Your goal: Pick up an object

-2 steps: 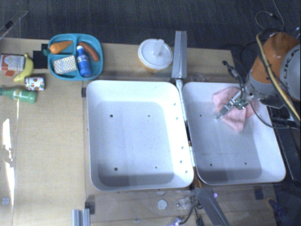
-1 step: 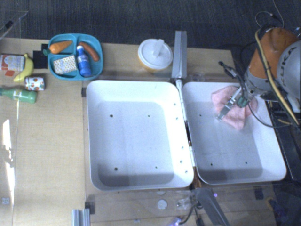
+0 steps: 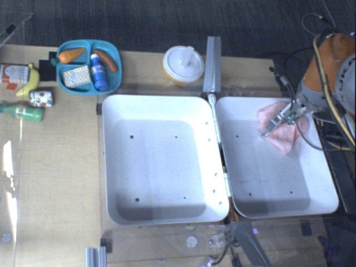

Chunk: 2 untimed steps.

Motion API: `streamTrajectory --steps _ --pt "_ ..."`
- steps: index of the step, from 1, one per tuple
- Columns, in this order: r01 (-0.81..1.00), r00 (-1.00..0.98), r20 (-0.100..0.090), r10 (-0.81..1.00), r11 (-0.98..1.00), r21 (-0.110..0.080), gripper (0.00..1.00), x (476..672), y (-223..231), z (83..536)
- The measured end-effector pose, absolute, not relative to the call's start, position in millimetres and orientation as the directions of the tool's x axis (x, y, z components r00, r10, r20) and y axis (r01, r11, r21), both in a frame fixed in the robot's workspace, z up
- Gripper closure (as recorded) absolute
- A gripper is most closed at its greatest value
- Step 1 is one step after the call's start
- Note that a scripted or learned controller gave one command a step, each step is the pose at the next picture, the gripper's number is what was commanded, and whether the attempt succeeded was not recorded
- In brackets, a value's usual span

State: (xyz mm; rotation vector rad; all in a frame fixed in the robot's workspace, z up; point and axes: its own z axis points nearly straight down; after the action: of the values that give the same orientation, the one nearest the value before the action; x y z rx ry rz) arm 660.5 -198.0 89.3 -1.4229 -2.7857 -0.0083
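Starting at the left, a blue tray (image 3: 114, 65) of toy food sits on the bench (image 3: 55, 177) beside a small can (image 3: 40, 98) and green bottle (image 3: 22, 112). Next come the left bin (image 3: 158, 160), then the right bin (image 3: 278, 177), where a pink cloth (image 3: 281, 127) lies crumpled near the far right corner. The gripper (image 3: 272, 128) is over the cloth; how it is set cannot be made out.

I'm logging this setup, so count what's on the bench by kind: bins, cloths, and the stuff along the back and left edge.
White bins: 2 (left, right)
Pink cloth: 1, in the right bin under the gripper
Blue divided tray: 1
White lidded cup: 1
Banana: 1
Small can: 1
Green bottle: 1
Total: 8
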Motion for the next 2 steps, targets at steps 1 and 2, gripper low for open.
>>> streamTrajectory --steps 1,2 --pt "0.744 -0.668 0.001 0.744 0.668 -0.027 0.0 662.0 -176.9 89.2" --pt "0.877 -0.481 0.017 0.877 0.481 -0.007 0.0 665.4 -191.5 89.2"
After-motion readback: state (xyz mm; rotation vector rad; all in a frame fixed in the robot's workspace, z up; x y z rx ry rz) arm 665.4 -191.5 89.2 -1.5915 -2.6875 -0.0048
